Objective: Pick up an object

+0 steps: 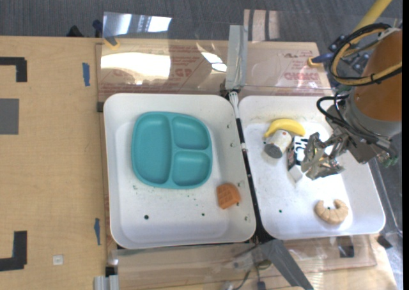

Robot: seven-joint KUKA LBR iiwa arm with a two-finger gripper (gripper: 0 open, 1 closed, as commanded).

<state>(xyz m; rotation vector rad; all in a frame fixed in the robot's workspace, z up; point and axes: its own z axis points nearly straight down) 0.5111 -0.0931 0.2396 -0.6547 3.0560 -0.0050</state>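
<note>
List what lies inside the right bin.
The right bin holds a yellow banana, a small grey cylinder touching it, and a croissant. The claw hangs over a black-and-white item, which it partly covers and which I can't identify.

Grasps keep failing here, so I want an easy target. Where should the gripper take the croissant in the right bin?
Probably across the thick middle of the croissant, coming straight down. It lies flat as an arch with both tips pointing down the view, alone on open floor in the right bin. One finger could go on the outer curve and one in the hollow between the tips.
</note>
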